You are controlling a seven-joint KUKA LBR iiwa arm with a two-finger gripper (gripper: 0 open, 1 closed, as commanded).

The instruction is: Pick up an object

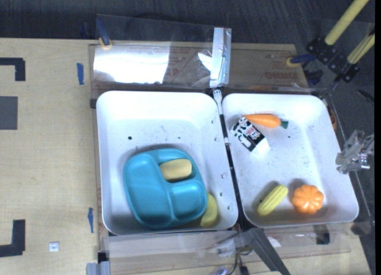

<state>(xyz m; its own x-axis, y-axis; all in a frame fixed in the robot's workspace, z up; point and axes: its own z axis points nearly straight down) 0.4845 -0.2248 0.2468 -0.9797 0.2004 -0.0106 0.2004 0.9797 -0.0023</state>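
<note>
The left bin [113,119] holds a blue divided plate [149,199] with a yellow piece [177,169] lying in its upper compartment. A yellow fruit [211,211] is wedged between the plate and the bin's right wall. In the right bin [309,110] an orange carrot [264,121] lies at the back, touching a small black-and-white carton [249,134]. Near the front lie a yellow corn cob [272,199] and an orange pumpkin [308,199], close together.
A clear plastic sheet with a silver strip [221,56] stands behind the bins. A yellow-legged stand [351,12] is at the back right. A small grey metal fixture [356,155] sits at the right bin's right rim. The wooden bench [41,166] stretches left.
</note>
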